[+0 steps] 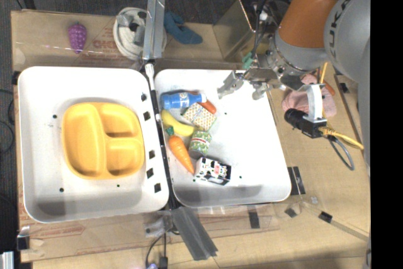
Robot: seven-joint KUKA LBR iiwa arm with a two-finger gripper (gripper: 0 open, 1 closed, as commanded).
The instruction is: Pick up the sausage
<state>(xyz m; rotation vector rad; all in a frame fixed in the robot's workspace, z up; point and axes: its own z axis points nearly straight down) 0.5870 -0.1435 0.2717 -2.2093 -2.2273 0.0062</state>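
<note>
The sausage point(210, 106) is a small reddish-orange piece in the right bin point(252, 154), partly tucked behind a checkered box point(198, 116). It lies just right of a blue bottle point(179, 100). My gripper point(242, 90) hovers over the bin's upper middle, a little up and to the right of the sausage. Its fingers point(226, 86) are spread open with nothing between them.
The right bin also holds a banana point(175, 125), a carrot point(181, 154), a green and white can point(201, 140) and a black and white carton point(213, 171). A yellow divided tray point(104, 138) sits in the left bin point(38, 91). Cables and tools lie on the bench at right.
</note>
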